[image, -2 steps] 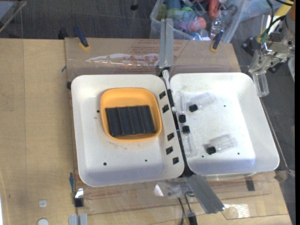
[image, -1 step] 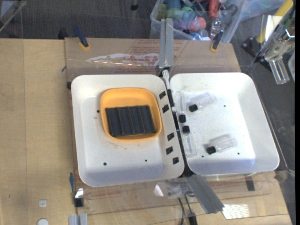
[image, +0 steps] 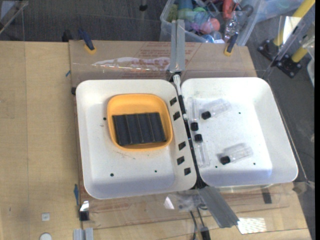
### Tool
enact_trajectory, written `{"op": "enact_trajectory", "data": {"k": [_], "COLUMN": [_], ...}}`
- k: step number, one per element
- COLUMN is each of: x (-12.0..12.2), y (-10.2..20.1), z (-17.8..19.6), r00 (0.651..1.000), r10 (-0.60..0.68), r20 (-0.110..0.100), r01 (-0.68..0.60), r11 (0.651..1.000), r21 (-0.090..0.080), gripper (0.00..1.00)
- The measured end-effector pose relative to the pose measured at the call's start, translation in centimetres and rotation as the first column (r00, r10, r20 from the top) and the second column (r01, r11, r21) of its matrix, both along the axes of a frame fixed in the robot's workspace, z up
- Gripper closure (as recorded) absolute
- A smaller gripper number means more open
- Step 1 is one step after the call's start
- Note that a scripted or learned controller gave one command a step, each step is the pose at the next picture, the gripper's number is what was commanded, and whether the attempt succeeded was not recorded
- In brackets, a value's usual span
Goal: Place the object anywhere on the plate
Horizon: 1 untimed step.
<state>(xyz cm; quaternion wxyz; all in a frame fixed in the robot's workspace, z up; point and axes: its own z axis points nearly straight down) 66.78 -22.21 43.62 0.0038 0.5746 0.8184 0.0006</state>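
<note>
Object, dark and ridged, lies on the orange plate inside the left bin.

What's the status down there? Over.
Black ridged block lying flat on orange plate, left bin. Three clear vials loose in right bin. Nothing blocking.

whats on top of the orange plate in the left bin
A dark grey ribbed rectangular block lies flat on the orange plastic plate, inside the left white bin. The plate surface beneath the block is covered.
</note>
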Motion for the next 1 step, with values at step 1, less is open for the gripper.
{"op": "enact_trajectory", "data": {"k": [1], "x": [0.0], "y": [0.06], "z": [-0.01], "r00": [0.946], "r10": [0.323], "r20": [-0.003], "r01": [-0.323], "r11": [0.946], "r21": [0.001], "gripper": [1.0]}}
